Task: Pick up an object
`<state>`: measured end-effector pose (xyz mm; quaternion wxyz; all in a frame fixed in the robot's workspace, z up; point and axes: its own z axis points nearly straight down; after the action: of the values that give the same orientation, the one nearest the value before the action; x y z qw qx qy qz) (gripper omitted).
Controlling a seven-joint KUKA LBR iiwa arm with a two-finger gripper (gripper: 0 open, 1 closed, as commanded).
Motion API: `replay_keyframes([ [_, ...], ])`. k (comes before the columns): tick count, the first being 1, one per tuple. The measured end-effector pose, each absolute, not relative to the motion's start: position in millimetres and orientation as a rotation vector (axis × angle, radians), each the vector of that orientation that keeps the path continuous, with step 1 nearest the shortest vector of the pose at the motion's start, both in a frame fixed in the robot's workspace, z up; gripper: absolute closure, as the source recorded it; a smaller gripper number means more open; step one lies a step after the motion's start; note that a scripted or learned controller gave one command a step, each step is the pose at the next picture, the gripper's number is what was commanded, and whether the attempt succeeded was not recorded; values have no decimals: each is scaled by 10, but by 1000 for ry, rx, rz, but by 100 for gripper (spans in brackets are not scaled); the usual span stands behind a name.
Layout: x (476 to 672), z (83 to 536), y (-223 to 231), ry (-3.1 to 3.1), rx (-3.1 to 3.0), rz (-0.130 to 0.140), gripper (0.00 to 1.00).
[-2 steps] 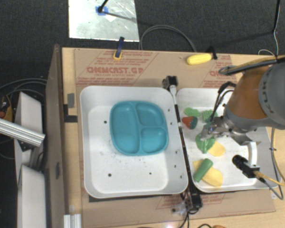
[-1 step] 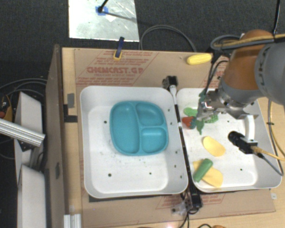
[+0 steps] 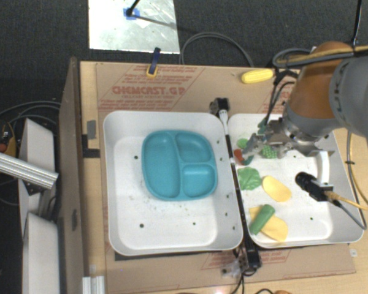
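My hand [image 3: 251, 148] hangs low over the right bin [image 3: 306, 216], at the bin's 10 o'clock corner, close to the wall it shares with the left bin [image 3: 126, 225]. I cannot tell whether it is apart or together, and I see nothing clamped in it.

Nearest to it is a lump [image 3: 269, 152], small, dark green and knobbly, just beside my hand at its 3 o'clock. It is too small for me to make out a long axis. A red bit [image 3: 237, 156] lies at the hand's 8 o'clock, against the bin wall.

Toward 6 o'clock from the hand lies a leaf [image 3: 249, 177], bright green and crinkled. A pale yellow slice [image 3: 276, 188] is just beside it at its 3 o'clock, long axis running 10 to 4. Farther toward 6 lies a pickle [image 3: 261, 218], a green stick pointing 1 to 7, touching a yellow wedge [image 3: 275, 229].

A teal plate [image 3: 178, 164] with three compartments sits in the left bin.
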<state>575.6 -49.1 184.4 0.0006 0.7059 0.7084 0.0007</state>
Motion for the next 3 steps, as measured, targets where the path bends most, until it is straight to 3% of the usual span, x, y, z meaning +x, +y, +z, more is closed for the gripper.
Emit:
replay_keyframes([
  [1,5200,821,-1068,2218,2225,-3,0],
  [2,5270,1012,-1033,2218,2211,15,100],
  [3,5828,1899,-441,2228,2203,13,100],
])
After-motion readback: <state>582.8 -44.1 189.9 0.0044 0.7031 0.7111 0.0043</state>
